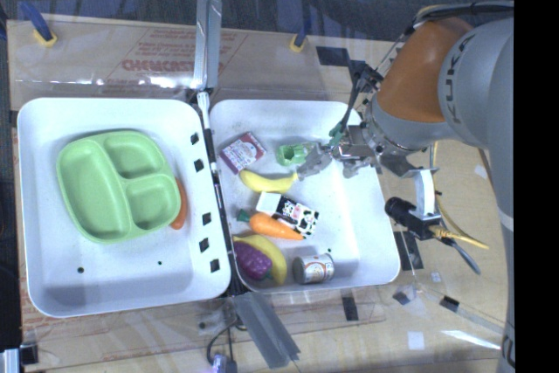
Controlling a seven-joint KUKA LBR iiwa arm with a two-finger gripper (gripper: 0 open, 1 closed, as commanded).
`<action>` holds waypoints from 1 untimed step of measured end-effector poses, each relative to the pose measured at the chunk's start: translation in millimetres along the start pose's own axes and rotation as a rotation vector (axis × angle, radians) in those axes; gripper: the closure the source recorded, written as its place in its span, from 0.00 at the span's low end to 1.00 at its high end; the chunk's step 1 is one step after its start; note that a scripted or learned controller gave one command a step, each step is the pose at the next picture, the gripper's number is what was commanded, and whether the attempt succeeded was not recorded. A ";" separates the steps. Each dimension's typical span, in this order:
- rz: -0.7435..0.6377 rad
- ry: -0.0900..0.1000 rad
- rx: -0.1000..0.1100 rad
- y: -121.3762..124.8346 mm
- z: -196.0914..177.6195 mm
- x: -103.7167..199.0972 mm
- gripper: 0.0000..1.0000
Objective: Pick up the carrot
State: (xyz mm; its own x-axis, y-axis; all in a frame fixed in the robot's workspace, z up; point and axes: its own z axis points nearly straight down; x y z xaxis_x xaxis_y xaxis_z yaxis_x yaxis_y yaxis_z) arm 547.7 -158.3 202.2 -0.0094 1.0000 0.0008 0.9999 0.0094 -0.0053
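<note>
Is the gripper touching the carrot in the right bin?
Apart. In the camera view the gripper is near the green item, while the carrot lies lower, with the banana between them.

The arm reaches in from the right, hand low.

Right bin: carrot lay between banana and purple fruit, touching a cow-print carton. Gripper hovered near a green object. Left bin: green tray.
</note>
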 end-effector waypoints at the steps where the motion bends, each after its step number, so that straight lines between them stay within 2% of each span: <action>1: 0.273 0.000 0.001 -3.8 81.2 56.9 0.00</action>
State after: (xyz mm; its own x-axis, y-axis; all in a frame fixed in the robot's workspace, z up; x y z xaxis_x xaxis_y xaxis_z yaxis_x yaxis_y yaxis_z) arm 542.9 -101.4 121.1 0.2602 0.9656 -0.0010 0.9655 -0.2602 -0.0059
